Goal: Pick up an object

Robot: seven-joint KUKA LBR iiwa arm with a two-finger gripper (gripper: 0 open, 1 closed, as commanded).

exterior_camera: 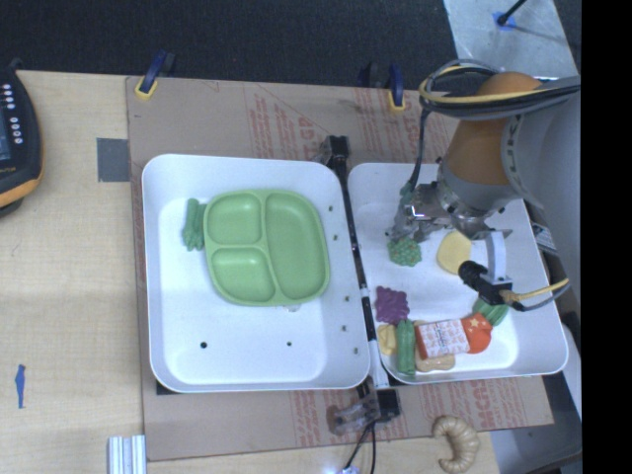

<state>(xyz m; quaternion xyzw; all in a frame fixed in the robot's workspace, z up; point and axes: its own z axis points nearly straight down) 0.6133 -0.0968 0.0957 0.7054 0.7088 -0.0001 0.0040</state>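
Two shallow white bins sit side by side on the table, the left bin [163, 265] and the right bin [538, 334]. The left bin holds two things: one light green divided plate [267, 245] with three compartments, near the middle, and one darker green leafy piece [193, 223] touching the plate's left edge.

The arm [494, 136] reaches in from the right over the right bin, and its gripper [407, 227] hangs low above the bin's upper left part. Directly under the fingers lies one green broccoli-like piece [404, 253] (the fingers appear to straddle or touch its top, but whether they are open or clamped on it I cannot tell). Just to its right is one pale yellow round piece [454, 253], partly covered by the wrist.

Lower in the same bin I count one purple grape cluster [391, 304] by the left wall, one small yellow-green piece [387, 339] below it, one red-and-white packet [441, 339], one tan bread-like piece [434, 364] touching the packet's lower edge, and one red toy with a green top [480, 329] just right of the packet. A black and yellow cable [523, 294] curls over the bin's right side.

Outside the bins, one tan croissant-shaped thing [458, 440] lies on the table near the bottom edge, and one black and orange handset [15, 141] sits at the far left.
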